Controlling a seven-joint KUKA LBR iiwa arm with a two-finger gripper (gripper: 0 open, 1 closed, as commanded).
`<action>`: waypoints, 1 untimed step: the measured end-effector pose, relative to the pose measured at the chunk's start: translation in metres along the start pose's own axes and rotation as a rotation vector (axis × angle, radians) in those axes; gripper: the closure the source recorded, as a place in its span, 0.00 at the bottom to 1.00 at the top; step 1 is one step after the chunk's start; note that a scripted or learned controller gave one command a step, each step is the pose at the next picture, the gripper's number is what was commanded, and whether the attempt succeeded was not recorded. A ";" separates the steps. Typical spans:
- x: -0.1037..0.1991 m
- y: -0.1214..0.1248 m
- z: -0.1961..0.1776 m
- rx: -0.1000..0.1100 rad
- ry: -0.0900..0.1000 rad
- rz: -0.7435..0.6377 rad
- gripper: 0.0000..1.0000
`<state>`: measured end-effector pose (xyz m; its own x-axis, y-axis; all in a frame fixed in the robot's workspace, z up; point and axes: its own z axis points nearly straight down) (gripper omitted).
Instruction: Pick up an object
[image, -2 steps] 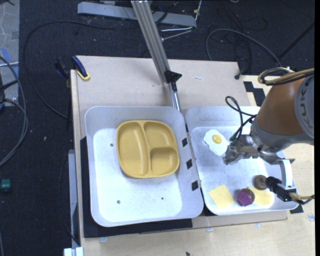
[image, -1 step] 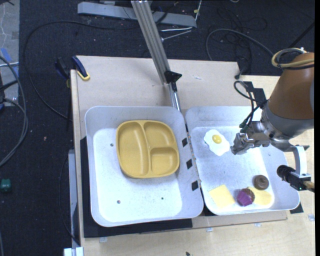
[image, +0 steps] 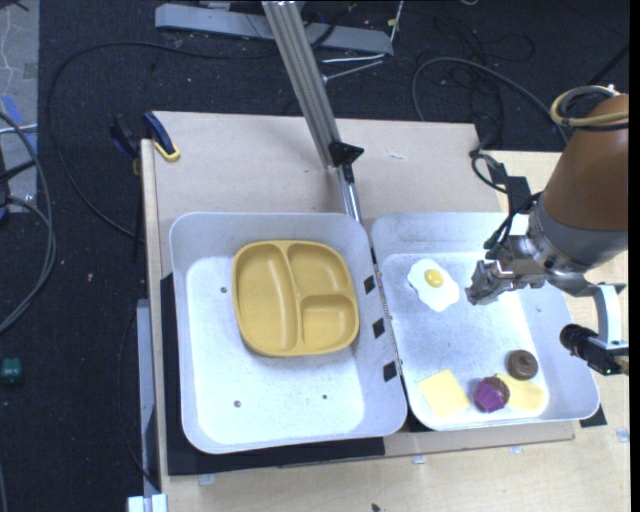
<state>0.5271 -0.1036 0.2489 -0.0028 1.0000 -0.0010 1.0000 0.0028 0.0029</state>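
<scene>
Black cables are trailing around the bench (image: 420, 140); the tool (image: 481, 289), grip unreadable, is hovering beside the fried egg (image: 433, 284) in the right bin (image: 565, 345): flat, light, probably slippery; edge-pinching looks best.

The two bins (image: 200, 400) looked like white plastic with a matt, finely speckled surface. The yellow divided plate (image: 296, 297) was smooth plastic with a soft shine. The counter (image: 260, 160) had a pale, matt, wood-like top. The arm's orange band (image: 598, 165) was glossy, and the slanted pole (image: 308, 85) looked like brushed metal. The brown ring (image: 521, 364) appeared dull.
</scene>
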 end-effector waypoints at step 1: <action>0.055 0.017 -0.006 0.000 0.002 -0.006 1.00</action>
<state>0.5436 -0.0488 0.2544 -0.0089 1.0000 0.0012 1.0000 0.0089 0.0025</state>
